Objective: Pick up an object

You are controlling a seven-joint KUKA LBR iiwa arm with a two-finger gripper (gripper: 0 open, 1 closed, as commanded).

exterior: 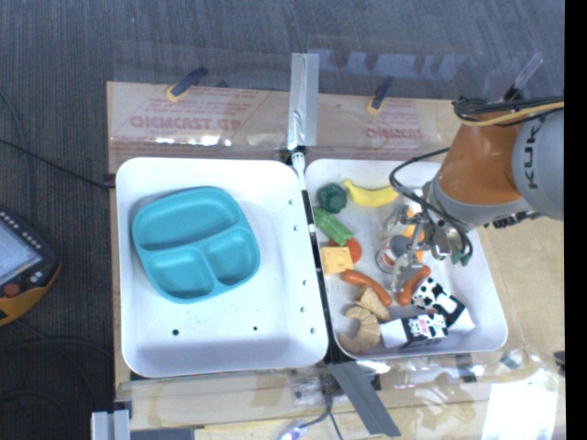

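The arm reaches in from the right and its tool [410,238] is low in the right bin [491,314], amid the toy food. Whether it is wide, narrow or holding anything, I cannot tell. Just below it, nearly touching, lies a carrot [370,286], its long axis running from upper left to lower right. A banana [369,193] sits up and left of the tool, near the bin's far wall. I'd judge the carrot the nearer pick.
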